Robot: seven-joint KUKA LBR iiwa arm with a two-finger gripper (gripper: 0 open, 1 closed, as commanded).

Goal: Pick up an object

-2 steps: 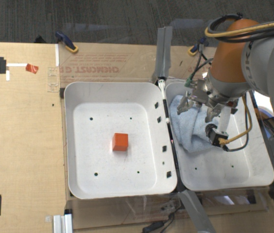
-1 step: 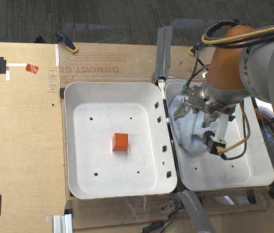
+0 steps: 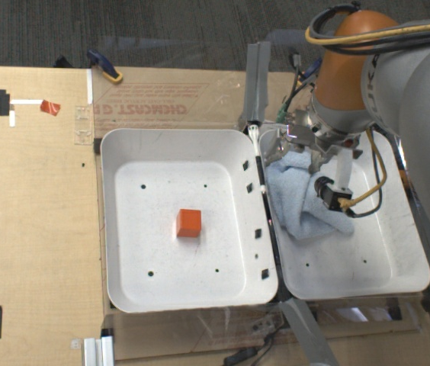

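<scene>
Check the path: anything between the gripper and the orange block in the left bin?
Yes. The gripper sits over the light blue cloth in the right bin. The orange block lies mid left bin, so the two adjoining bin walls lie between them. Nothing else visible.

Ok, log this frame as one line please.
end effector: over right bin, at light blue cloth | orange block: left bin, untouched | pick: unconfirmed

Soft, rumpled pale-blue cloth [image 3: 306,204]; smooth white plastic bins [image 3: 123,280]; matt orange block [image 3: 189,223]; raw wooden bench [image 3: 32,204].
</scene>
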